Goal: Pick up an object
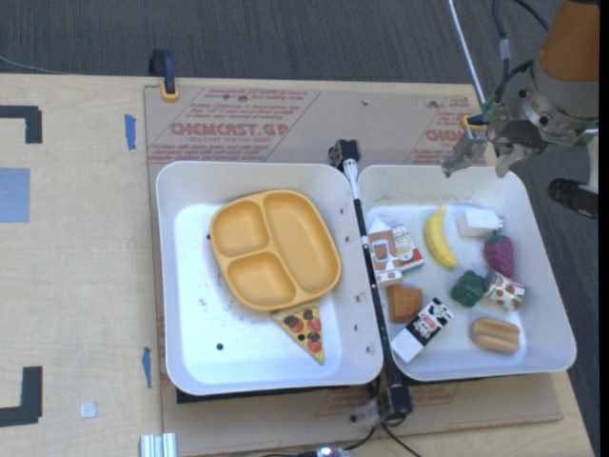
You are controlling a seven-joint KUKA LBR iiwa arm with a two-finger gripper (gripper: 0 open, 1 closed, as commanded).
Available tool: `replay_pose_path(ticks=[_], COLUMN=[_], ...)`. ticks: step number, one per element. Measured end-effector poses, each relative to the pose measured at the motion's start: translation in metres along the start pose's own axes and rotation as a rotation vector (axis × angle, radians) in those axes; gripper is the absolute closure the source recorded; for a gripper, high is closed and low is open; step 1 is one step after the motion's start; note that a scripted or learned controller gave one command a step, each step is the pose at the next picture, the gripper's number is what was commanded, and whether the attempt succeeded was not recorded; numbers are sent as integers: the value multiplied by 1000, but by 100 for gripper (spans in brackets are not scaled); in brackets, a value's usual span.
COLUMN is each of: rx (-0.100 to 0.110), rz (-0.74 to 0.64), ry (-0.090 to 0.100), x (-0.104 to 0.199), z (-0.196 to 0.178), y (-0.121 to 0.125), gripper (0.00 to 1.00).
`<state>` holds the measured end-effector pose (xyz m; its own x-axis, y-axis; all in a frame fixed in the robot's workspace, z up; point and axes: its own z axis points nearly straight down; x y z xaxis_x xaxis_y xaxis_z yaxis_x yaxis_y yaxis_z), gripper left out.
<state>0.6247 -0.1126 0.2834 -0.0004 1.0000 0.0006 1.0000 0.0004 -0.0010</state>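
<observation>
The right bin [542, 255] holds several toy foods: a yellow banana [439, 237], a white block [479, 223], a purple berry [499, 253], a green piece [468, 288], a small printed carton [506, 293], a hot dog bun [496, 335], a brown waffle [404, 302], a black-and-white milk carton [422, 328] and an orange-and-white box [392, 250]. My gripper [481, 163] hangs over the far rim of this bin, beyond the banana and the white block. It is open, with nothing between its fingers [458, 158].
In the left bin [181, 255] lie a yellow divided plate [274, 248] and a pizza slice [305, 330]. A black clamp [344, 152] sits where the bins meet at the back. Cardboard lies under both bins.
</observation>
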Motion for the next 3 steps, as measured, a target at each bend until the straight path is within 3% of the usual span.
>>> replay_pose_path(ticks=[1,2,3], rx=[0,-3,-5], rz=[1,1,2], ry=[0,-1,-2], x=[11,-13,-12], z=[131,188,178], y=[-21,-9,-8], gripper=[0,0,100])
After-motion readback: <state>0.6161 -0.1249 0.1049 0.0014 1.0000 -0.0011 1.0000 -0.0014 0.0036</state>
